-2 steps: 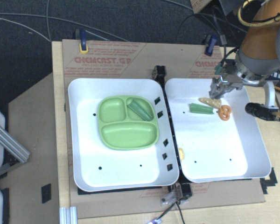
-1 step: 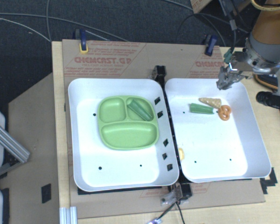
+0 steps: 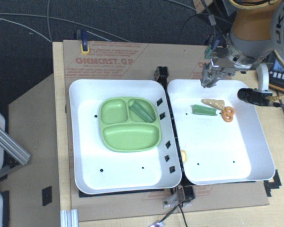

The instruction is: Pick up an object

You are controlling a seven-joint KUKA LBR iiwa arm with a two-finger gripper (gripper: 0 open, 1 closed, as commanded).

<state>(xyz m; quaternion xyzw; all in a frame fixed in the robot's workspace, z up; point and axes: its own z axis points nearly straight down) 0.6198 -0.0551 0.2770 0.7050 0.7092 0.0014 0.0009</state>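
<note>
In the right bin (image 3: pixel 255 141), a green pod (image 3: pixel 204 110) lies near the far wall; light, stiff, best pinched mid-length. The gripper (image 3: pixel 208 82) hovers just beyond, holding nothing.

Bright, even overhead light; the white bins (image 3: pixel 123 181) look nearly washed out, shadows are soft and faint, focus is slightly soft and grainy throughout
</note>
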